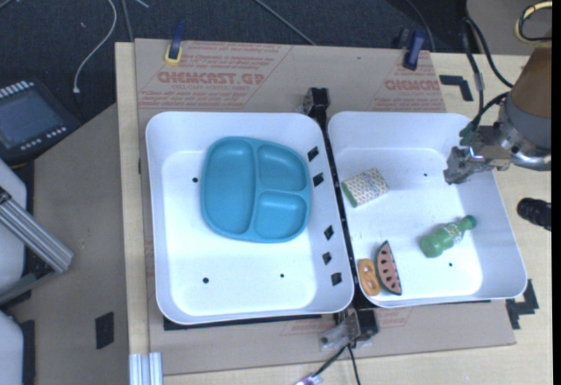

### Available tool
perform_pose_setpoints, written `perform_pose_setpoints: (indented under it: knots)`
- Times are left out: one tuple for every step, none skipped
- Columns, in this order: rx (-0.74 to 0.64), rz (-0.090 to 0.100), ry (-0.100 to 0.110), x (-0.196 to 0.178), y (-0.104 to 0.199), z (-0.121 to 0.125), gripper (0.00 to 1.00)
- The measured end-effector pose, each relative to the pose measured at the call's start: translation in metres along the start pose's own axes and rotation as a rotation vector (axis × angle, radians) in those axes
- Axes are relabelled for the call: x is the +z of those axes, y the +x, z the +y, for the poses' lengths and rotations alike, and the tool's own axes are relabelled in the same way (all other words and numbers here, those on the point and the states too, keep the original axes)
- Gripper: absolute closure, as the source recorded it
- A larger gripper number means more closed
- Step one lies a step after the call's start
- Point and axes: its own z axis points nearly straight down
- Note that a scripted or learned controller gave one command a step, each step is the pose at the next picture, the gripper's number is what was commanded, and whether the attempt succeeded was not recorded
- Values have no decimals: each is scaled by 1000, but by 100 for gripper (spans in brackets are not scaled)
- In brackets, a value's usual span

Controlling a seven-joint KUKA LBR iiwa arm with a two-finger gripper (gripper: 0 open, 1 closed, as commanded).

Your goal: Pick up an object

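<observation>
Plainly, the only writing you can read is on the brown board (289,67) under the bins: "CHEMCAST GP" in faded red, printed once behind the left bin and again, partly covered, behind the right one. Two blue clamps (176,48) pin that board at its far edge.

The left bin (175,287) holds one item, a blue divided plate (256,189) with three compartments, lying flat toward the far half of the bin.

The right bin (500,278) holds four items. You will find a small patterned block (365,187) near the dividing wall, tilted. A green bottle (444,237) lies on its side toward the near right, its cap pointing to the right wall. A watermelon slice (388,267) lies at the near left corner, with a small orange piece (367,276) just beside it, apparently touching, though the view is too coarse to confirm it.

The gripper (459,166) sits over the right bin's far right area, close to the right wall and well apart from the green bottle. Whether it is spread or closed cannot be told at this angle. Nothing is seen in its grasp; every item rests on the bin floor.
</observation>
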Motion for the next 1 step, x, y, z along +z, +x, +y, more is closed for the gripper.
perform_pose_setpoints:
  knots:
    - [0,1,3,-36,0,1,100]
